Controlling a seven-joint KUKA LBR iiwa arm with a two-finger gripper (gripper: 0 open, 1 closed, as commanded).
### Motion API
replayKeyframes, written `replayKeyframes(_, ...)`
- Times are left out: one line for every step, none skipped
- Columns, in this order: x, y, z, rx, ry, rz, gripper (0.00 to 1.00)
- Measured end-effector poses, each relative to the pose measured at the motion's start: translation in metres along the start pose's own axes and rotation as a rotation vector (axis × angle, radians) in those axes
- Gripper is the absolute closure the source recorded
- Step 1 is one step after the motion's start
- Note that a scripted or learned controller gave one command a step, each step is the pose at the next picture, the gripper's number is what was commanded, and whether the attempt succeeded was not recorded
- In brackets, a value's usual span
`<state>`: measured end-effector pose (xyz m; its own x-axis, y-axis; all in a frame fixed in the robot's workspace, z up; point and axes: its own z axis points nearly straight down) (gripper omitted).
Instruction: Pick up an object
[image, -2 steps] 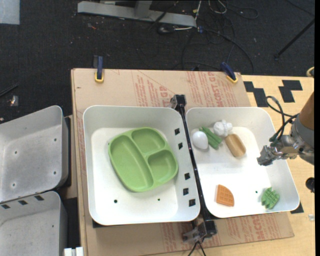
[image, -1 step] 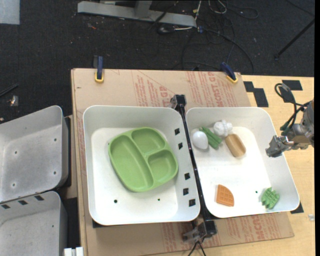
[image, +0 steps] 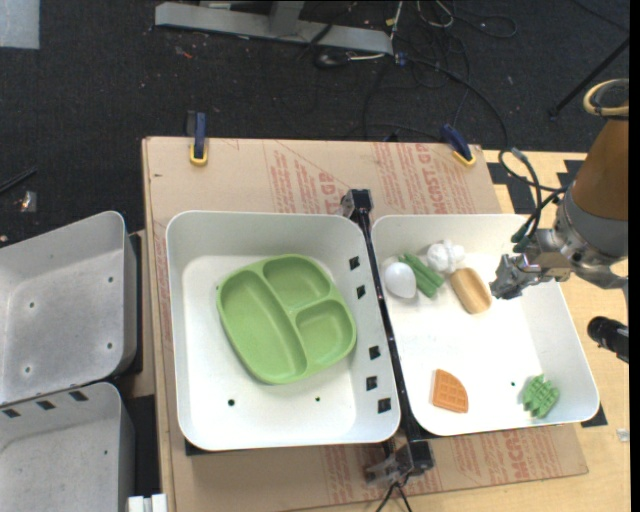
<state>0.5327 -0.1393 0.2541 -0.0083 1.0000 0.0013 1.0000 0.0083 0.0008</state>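
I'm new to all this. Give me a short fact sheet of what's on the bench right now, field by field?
left bin: holds a green divided plate
right bin: holds several small toys
near the top: white egg, green stick, tan bread roll
near the bottom: orange waffle wedge, green bumpy block
gripper: over the right bin, beside the bread roll, holding nothing visible
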Motion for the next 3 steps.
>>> replayKeyframes(0.05,0.024,0.013,0.001,0.0,0.0,1.0)
replayKeyframes(0.103,0.041,0.027,0.002,0.0,0.0,1.0)
replayKeyframes(0.159,0.059,0.018,0.0,0.001,0.0,1.0)
